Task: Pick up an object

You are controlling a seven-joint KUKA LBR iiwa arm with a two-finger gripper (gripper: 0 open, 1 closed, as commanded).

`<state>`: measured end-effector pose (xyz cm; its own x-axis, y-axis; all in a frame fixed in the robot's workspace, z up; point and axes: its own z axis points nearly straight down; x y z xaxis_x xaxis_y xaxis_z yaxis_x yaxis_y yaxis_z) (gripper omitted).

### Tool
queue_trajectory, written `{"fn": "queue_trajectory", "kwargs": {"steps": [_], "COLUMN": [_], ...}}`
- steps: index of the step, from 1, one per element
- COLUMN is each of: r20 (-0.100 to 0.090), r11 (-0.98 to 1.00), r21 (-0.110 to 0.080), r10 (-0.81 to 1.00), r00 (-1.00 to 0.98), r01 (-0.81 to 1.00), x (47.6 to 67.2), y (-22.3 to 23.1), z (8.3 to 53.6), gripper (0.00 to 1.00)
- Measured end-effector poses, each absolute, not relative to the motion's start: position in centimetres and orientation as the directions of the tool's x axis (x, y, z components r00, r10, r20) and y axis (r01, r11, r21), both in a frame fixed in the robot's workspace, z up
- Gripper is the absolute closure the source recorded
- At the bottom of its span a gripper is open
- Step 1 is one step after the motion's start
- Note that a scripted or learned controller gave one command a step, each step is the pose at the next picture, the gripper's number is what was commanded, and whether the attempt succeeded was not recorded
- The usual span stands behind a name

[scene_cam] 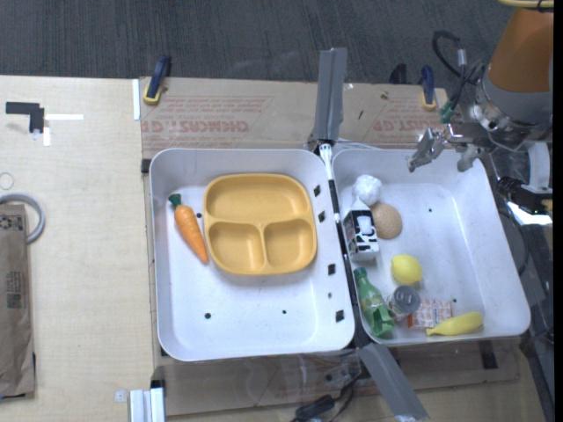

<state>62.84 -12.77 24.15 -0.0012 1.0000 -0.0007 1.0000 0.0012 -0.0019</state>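
1. Grey arm with orange band (525,51) reaching in at about 2 o'clock, two-finger metal tool (442,149) hanging over the far rim of the right shallow white bin (493,236). Nothing between the fingers; spread or pressed together, can't tell from this angle.
2. Right bin, clock-face from its middle: crumpled white paper ball (367,187) at 10, brown egg-shaped object (385,221) just beside it at 9, touching a black-and-white small carton (361,234) hard against the left wall.
3. Round yellow lemon (406,269) near the middle, slightly toward 6. Small grey metal can (404,300) just below it.
4. Green plastic bottle (371,303) lying at 7 along the left wall, red-and-white printed packet (433,310) at 6, yellow banana-shaped toy (456,324) at 5 near the front rim.
5. Left shallow white bin (246,323): yellow three-compartment plastic tray (260,222) toward 12, orange toy carrot with green top (189,228) at 9, just beside the tray.
6. Tan worktop (70,236) off at 9 o'clock, brown paper bag (15,297) lying on it by the edge.
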Motion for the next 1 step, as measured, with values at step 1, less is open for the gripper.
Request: {"fn": "queue_trajectory", "kwargs": {"steps": [1], "r20": [0.000], "r11": [-0.014], "r21": [-0.003], "r10": [1.000], "r00": [0.014], "r01": [1.000], "x": [56.62], "y": [-14.38], "z": [14.20], "gripper": [0.00]}}
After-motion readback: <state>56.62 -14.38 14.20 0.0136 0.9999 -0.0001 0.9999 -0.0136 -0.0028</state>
